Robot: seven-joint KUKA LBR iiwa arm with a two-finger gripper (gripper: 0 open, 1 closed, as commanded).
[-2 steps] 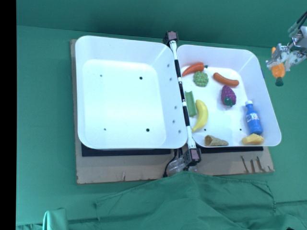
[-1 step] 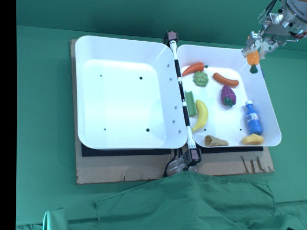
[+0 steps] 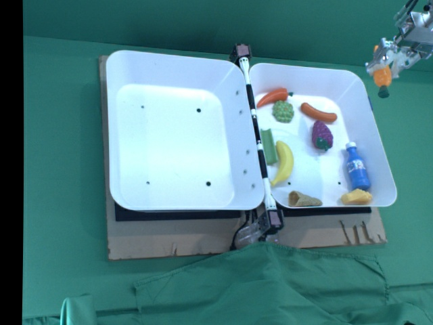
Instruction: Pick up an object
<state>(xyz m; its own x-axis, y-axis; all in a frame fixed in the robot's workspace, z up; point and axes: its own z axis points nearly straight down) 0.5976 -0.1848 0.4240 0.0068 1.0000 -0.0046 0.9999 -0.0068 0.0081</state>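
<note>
Nearest the camera, a fold of green cloth (image 3: 270,283) lies over the front of the bench, just short of the cardboard sheet (image 3: 169,239) under the two bins. The left bin (image 3: 122,73) sits beside the right bin (image 3: 369,134), which holds all the loose toys. Along its front edge lie a brown cone (image 3: 304,199) and an orange wedge (image 3: 356,197), with a blue bottle (image 3: 356,168) standing over the wedge against the right wall. Mid-bin, a banana (image 3: 284,162) rests beside a green stick (image 3: 268,145) close to the divider, and a purple bunch of grapes (image 3: 322,135) lies to their right. Further back sit a red sausage (image 3: 318,112), a green knobbly piece (image 3: 283,111) and a carrot (image 3: 272,97).

Farthest off, at the upper right, the gripper (image 3: 383,80) hangs outside the right bin, beyond its back corner, with a small orange-and-green thing (image 3: 383,80) at its tip. It looks clamped on that piece, so the pick seems made, and the lift is the step in hand. The next move calls for keeping the grip firm while carrying it clear.
</note>
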